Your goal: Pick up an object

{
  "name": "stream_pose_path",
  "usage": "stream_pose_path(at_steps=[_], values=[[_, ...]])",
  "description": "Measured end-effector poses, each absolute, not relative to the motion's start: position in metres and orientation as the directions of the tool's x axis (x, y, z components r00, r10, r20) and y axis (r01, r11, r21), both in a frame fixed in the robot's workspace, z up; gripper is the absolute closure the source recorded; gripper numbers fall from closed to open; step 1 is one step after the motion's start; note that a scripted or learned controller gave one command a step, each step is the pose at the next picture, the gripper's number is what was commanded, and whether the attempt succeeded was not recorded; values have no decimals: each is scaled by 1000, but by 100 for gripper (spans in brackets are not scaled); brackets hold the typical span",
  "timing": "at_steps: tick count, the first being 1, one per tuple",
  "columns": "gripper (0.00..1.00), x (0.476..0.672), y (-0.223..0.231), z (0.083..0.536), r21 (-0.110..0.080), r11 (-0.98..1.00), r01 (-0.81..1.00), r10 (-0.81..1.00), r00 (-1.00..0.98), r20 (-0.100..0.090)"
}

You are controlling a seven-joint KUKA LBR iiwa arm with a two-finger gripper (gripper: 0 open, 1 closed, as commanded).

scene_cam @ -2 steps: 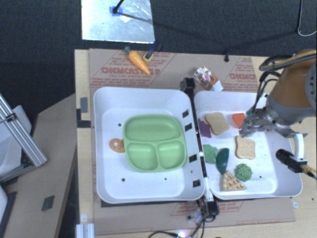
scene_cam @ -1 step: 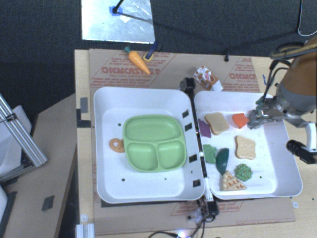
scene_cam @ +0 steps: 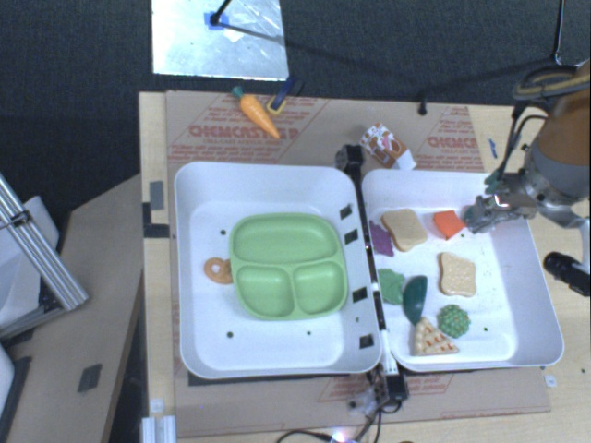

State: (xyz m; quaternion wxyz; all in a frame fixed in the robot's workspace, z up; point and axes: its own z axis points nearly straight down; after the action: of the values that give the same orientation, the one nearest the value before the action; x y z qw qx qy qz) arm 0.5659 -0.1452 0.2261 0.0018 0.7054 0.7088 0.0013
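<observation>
The right bin (scene_cam: 536, 326) holds several toy foods: a slice of bread (scene_cam: 404, 228), an orange block (scene_cam: 448, 223), a purple piece (scene_cam: 380, 239), a toast slice (scene_cam: 457, 274), a dark green vegetable (scene_cam: 415, 295), a light green leafy piece (scene_cam: 391, 285), a broccoli floret (scene_cam: 453, 320) and a pizza slice (scene_cam: 431, 339). My gripper (scene_cam: 483, 214) hangs over the bin's upper right part, just right of the orange block. I cannot make out its fingers or anything between them.
In the left bin (scene_cam: 199, 201) sits a green divided plate (scene_cam: 286, 264) with a small pretzel (scene_cam: 218, 270) beside it. A toy carrot (scene_cam: 259, 114) and a wrapped snack (scene_cam: 383, 144) lie on the cardboard behind the bins. A metal sheet (scene_cam: 219, 26) lies further back.
</observation>
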Motion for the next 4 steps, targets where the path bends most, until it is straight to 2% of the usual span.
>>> stream_pose_path(at_steps=[2, 3, 4], values=[[100, 597, -54, 221, 3, 10, 1000, 1000, -10, 1], [100, 629, -2, 232, 5, 10, 1000, 1000, -10, 2], [100, 641, 25, 233, 4, 8, 1000, 1000, -8, 1]])
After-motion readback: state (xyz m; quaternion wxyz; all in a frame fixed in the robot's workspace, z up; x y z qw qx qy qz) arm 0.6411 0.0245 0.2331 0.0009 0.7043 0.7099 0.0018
